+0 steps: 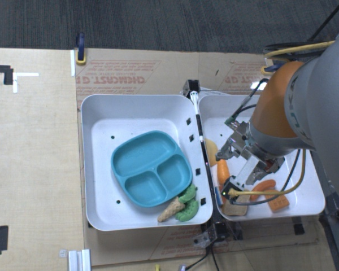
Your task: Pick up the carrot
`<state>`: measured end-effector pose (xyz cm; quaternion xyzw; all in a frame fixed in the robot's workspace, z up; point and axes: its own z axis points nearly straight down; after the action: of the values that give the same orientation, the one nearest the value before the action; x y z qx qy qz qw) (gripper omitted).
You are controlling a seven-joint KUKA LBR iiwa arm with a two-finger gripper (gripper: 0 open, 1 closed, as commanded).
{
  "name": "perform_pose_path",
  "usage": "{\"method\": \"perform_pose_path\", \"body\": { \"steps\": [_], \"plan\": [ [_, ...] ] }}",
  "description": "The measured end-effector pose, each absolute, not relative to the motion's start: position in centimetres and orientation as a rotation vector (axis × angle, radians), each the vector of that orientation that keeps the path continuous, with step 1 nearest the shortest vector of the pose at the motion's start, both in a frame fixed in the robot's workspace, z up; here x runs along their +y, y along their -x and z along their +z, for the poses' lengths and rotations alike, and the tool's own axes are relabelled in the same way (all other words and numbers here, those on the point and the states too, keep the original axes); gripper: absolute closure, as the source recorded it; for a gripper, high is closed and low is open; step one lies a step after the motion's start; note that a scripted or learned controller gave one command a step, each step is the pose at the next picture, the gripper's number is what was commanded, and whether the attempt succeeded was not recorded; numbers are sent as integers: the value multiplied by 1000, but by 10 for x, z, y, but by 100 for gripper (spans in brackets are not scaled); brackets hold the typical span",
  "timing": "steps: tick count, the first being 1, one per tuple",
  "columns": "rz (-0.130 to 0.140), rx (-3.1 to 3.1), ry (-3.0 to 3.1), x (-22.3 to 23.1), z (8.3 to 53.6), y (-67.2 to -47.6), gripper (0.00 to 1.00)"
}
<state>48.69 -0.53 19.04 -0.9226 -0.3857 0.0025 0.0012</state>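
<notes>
The carrot [222, 173] is an orange, elongated piece lying in the right bin [313, 199] close to its left wall. My gripper [237, 154] hangs low over that bin, just right of the carrot and partly above its upper end. The wrist and arm body hide the fingertips. Nothing can be seen held between them.
More pieces lie in the right bin: a pale yellow one [212, 150] above the carrot, a red-orange one [265, 186], an orange block [278, 203] and a tan piece [234, 209]. The left bin [96, 151] holds a teal divided plate [151, 168], a green piece [187, 205] and a beige piece [170, 210].
</notes>
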Motion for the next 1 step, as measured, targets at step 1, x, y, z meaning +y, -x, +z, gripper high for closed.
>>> {"method": "perform_pose_path", "body": {
  "steps": [1],
  "plan": [
    [8,-1211,2896,-5,190,-487,0]
  ]
}}
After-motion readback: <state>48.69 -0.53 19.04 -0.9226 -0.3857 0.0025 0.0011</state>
